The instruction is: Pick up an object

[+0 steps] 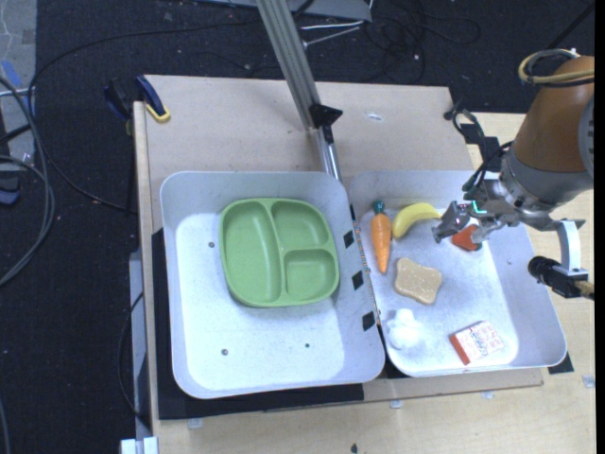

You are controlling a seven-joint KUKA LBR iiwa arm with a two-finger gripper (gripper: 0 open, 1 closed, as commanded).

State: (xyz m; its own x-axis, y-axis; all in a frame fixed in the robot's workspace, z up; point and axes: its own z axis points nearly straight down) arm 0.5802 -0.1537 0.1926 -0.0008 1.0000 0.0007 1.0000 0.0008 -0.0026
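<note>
Six things share the right bin [529,291], most open room along its right edge, where the claw [460,227], grip unreadable, meets a red object [466,239].

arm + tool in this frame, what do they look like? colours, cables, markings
The arm shows a rounded orange-brown band above a grey wrist section. A pale cable loops over the top of the band. The tool is a small grey metal assembly with a teal-green glint on it. A white bracket with dark fittings sits under the wrist. No legible markings.

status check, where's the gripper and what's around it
Gripper low over right bin, by small red item. Banana close left. Grasp unconfirmed.
</note>
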